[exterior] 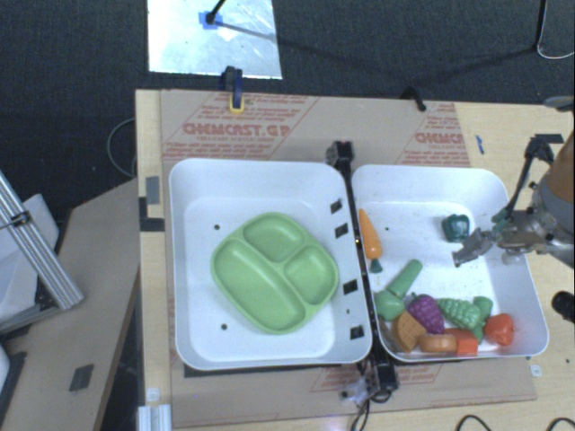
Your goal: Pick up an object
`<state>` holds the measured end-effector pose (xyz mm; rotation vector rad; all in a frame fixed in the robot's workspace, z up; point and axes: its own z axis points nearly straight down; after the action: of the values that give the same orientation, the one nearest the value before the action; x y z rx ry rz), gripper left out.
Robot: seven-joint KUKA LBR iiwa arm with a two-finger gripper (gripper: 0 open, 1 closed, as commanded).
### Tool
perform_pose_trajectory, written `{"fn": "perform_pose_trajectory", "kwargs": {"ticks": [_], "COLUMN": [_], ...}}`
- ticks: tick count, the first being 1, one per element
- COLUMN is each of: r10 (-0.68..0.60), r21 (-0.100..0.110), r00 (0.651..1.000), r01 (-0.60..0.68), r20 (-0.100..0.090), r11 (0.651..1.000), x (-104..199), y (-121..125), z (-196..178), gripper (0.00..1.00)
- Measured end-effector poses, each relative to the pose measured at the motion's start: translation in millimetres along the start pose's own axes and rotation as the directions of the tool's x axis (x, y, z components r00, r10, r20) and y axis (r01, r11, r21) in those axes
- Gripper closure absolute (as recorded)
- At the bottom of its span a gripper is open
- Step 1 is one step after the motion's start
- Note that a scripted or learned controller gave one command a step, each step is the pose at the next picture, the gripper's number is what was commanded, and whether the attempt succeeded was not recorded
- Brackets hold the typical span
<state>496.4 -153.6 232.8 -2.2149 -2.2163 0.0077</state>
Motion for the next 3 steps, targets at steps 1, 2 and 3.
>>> {"fn": "perform_pose_trajectory", "kwargs": {"ticks": [1, 2, 3], "r10": [-0.003, -0.001, -0.001], "r21": [-0.011, -0.008, -0.007], "r00": [1.0, 1.0, 1.0], "r01": [0.003, 0.001, 0.001], "r20": [0.002, 0.001, 0.001], "r11": [1.0, 1.0, 1.0], "x": [0.3, 3.3, 8.8], "y": [2.4, 3.6, 9.9], "z": [-5.2, 56.7, 101.6], "gripper": [0.0, 0.0, 0.0]}}
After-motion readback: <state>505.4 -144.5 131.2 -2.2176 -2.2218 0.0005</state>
